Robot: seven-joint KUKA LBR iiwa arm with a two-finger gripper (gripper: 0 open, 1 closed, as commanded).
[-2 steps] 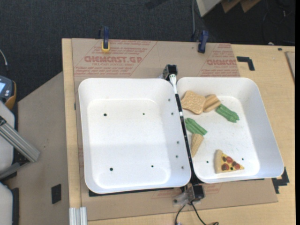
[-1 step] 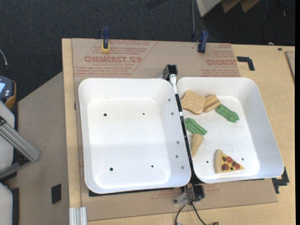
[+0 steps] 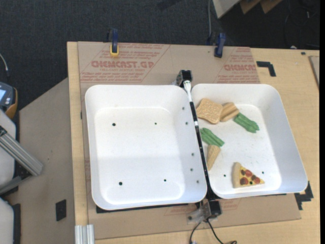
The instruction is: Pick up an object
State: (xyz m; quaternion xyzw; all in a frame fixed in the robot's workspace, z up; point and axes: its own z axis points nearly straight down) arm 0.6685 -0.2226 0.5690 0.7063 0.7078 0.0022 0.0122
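The right bin (image 3: 284,136) holds several toy food pieces. A square tan cracker (image 3: 208,110) lies at its upper left, with a smaller tan bread piece (image 3: 229,111) touching its right side. A green pod (image 3: 247,122) lies to the right of those. Another green pod (image 3: 211,136) rests near the bin's left wall, and a tan wedge (image 3: 212,155) lies just below it. A pizza slice (image 3: 246,176) with red dots sits near the front edge.
The left bin (image 3: 137,146) sits beside the right one on a cardboard sheet (image 3: 152,60). Two blue clamps (image 3: 114,37) (image 3: 219,42) hold the sheet's far edge. A cable (image 3: 203,227) trails off the front.
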